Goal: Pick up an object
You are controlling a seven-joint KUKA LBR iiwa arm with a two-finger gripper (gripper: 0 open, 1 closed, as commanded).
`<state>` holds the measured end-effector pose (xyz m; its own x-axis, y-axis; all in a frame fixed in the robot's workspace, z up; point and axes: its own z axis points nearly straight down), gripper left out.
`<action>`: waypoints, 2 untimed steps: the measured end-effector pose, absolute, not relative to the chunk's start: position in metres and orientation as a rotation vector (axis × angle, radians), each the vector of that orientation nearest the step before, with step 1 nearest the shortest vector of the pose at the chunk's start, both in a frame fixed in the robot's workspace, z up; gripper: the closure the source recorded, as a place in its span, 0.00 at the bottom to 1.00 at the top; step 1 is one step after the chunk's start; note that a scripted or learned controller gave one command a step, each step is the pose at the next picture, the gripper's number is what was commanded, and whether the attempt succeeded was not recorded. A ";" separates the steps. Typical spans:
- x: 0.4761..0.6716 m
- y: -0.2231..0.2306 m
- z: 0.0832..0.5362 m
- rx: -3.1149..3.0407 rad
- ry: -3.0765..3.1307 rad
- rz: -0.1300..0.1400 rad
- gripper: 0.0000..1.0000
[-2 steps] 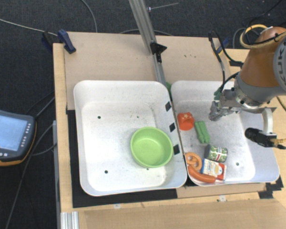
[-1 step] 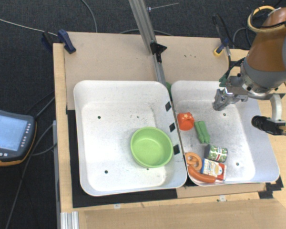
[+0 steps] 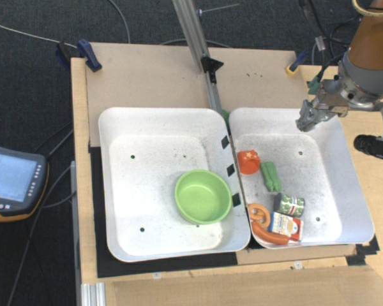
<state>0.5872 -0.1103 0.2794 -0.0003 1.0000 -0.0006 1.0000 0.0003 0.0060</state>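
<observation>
Across the bench sit two shallow white bins side by side, their inner rims meeting at the middle. At the scene's right, the left bin (image 3: 159, 139) holds one green bowl (image 3: 203, 196) toward its near right corner, leaving most of its floor open. Beside it, the right bin (image 3: 332, 171) carries the smaller objects, crowded against its left wall and near edge: an orange-red cup-like piece (image 3: 248, 162), a green oblong toy (image 3: 270, 176), a small green can (image 3: 292, 205), a red and white carton (image 3: 286, 225) and an orange sausage-shaped toy (image 3: 267, 233). The grey arm enters from the right, and its gripper (image 3: 308, 118) hangs above the right bin's far rim, well apart from every object and carrying nothing; how wide it stands cannot be told. Judging by this, a pick has yet to begin. Bare floor across the bin's far and right parts gives room to descend, while the tight near cluster and the walls likely leave less clearance.
</observation>
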 end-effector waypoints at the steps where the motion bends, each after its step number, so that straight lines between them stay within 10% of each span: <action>1: 0.593 -0.058 0.261 2.218 2.227 0.000 1.00; 2: 0.595 -0.012 0.247 2.218 2.226 0.000 1.00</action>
<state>0.5955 -0.0116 0.2475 -0.0037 1.0000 0.0006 1.0000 0.0037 -0.0010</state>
